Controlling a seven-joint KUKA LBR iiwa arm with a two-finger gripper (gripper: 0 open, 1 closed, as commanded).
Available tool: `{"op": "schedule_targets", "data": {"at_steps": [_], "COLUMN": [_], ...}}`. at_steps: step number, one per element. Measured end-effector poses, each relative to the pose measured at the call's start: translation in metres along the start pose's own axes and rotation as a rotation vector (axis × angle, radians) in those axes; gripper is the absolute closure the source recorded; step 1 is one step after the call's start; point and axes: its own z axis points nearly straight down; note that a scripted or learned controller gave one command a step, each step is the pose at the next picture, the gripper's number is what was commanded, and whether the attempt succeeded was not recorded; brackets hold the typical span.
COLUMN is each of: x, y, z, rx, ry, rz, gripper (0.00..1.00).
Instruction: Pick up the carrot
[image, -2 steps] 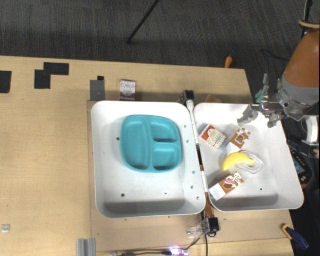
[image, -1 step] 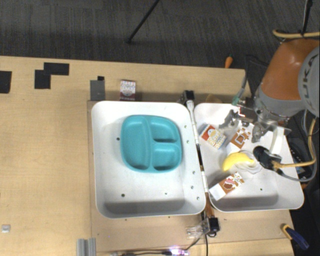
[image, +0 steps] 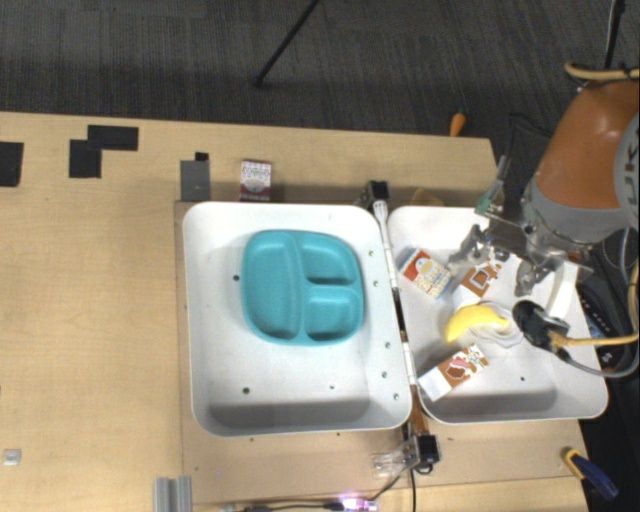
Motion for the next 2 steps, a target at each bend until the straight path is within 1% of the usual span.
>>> {"op": "schedule_targets", "data": {"at_steps": [1, 2], "x": [0.03, 0.065], "y": [-0.027, -0.059], "z": [-0.005, 0.01], "rx": [0.001, 0.004], "ry": [0.001, 0.001], "rz": [0.298, 0.374], "gripper": [0.0, 0.0]}}
